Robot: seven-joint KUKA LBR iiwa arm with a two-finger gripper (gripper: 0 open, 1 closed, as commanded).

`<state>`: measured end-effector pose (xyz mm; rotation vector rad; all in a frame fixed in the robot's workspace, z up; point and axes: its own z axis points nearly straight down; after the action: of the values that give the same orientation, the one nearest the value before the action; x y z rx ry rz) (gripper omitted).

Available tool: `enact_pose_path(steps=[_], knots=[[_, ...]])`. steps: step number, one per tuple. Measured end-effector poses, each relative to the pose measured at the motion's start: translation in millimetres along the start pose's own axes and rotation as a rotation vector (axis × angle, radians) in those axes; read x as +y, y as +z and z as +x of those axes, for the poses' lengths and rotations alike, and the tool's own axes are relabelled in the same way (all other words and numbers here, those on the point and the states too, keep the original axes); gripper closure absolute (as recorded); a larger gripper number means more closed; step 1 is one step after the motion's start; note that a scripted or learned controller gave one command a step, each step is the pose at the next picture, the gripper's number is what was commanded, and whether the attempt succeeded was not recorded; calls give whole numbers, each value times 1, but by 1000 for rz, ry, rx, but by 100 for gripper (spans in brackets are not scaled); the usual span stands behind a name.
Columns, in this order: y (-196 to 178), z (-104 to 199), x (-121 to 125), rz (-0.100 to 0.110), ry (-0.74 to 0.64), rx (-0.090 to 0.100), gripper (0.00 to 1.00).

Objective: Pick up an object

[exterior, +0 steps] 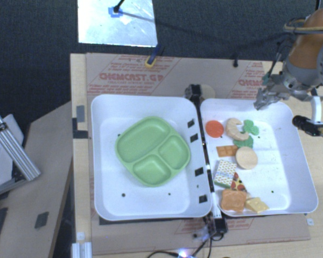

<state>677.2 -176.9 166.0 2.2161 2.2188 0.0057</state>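
Note:
The right bin (290, 160) holds several toy foods along its left side: a red disc (214, 128), a tan curved piece (236, 129), green leafy bits (250, 128), an orange cracker (226, 151), a round tan cookie (246, 158), a speckled block (225, 172), a pizza slice (237, 185), an orange square (233, 200) and a yellow wedge (256, 204). My gripper (262, 100) hangs above the bin's far edge, up and right of the foods, with nothing visible in it.
The left bin (107, 198) carries a green divided plate (152, 150). Black clips (196, 140) line the seam between the bins. A cable and black fitting (307, 123) hang by the right bin's right rim. A shiny sheet (117, 15) lies at the back.

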Motion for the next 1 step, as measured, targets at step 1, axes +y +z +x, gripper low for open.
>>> enact_pose_path(steps=[1], knots=[[-53, 0, 1, 2, -3, 1, 100]])
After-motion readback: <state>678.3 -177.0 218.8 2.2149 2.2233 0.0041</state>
